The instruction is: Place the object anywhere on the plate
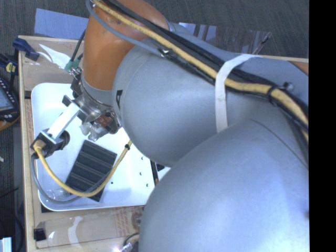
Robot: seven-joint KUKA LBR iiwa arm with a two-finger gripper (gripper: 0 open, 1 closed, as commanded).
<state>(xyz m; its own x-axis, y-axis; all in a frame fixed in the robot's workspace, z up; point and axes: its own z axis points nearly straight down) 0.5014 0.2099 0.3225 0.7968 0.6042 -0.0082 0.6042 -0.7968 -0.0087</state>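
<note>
The biggest thing is the arm [210, 140]. It is round, smooth and grey, and it takes up most of the right side and the near side. Past the grey part comes a shiny orange band [102, 46], shaped like a fat ring. A black cable and a yellow cable [184, 49] run along the top of the arm, and a white strap [223, 88] holds them down.

Next is the bench [79, 227]. It looks like pale wood with a raised edge. On it lies a white bin [44, 96], smooth and shallow, with round corners. The arm covers the right part of the bin.

Inside the bin, on the near side, lies a dark flat thing [93, 167]. It is a rectangle with ridges running along it, and it sits at a slant. I cannot tell whether this is the plate or the object.

A thin yellow hose [79, 190] bends in a loop around the dark ridged thing.

The hand [94, 125] hangs over the middle of the bin, just beyond the dark thing. It is a small metal lump, and I cannot tell how it is set.
</note>
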